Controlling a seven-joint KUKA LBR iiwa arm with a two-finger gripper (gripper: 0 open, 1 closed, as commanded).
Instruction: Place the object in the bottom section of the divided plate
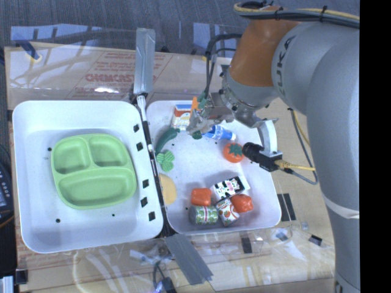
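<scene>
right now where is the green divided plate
In the camera view, the green divided plate lies in the left white bin, across the divider from the right bin that holds the toy foods.

The divided plate (93,171) was light green, with rounded corners and three sections: two small ones along the far side and one long one along the near side. It lay flat in the left bin (36,224), near the middle, turned slightly askew to the bin's walls. All three sections were bare. Which object was meant could not be told; the toy foods lay in the right bin (269,215), among them a tomato (233,152), a green vegetable (165,140) and small cans (206,215).
</scene>
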